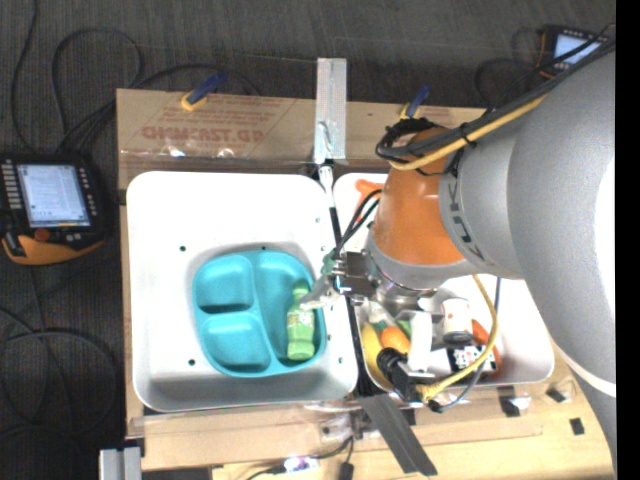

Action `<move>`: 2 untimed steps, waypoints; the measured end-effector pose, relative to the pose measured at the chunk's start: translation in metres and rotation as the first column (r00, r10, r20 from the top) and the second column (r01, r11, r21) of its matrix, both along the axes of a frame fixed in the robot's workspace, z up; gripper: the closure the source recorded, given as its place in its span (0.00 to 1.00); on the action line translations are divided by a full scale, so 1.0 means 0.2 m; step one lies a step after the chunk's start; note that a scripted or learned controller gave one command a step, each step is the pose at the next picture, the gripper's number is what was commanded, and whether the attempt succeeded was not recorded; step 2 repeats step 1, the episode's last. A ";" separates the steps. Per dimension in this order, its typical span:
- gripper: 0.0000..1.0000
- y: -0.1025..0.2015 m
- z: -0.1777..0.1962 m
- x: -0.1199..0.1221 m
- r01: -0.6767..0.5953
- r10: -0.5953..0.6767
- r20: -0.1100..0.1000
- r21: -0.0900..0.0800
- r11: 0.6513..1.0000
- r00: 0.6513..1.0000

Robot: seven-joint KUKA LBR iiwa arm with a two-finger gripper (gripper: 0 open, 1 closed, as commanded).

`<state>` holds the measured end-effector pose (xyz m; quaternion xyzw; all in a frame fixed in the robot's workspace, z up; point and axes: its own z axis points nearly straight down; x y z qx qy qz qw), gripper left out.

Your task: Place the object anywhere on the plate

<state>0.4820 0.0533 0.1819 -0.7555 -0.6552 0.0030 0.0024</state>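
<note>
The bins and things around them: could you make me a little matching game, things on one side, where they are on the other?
Things:
1. plate
2. green object
3. arm's orange band
4. handheld screen

Places:
A. on the floor, left of the bench
B. in the plate's right compartment
C. in the left bin
D. above the right bin

Pairs: 1-C, 2-B, 3-D, 4-A

Red printing runs across the cardboard sheet [215, 128] behind the bins, upside down from here, too blurred to read. The handheld screen [48, 193] perhaps shows text, illegible.
</note>
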 end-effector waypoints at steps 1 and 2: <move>0.00 -0.20 0.00 0.11 -0.145 0.145 0.003 -0.002 0.989 0.989; 0.00 -0.20 0.00 0.11 -0.145 0.145 0.003 -0.002 0.989 0.989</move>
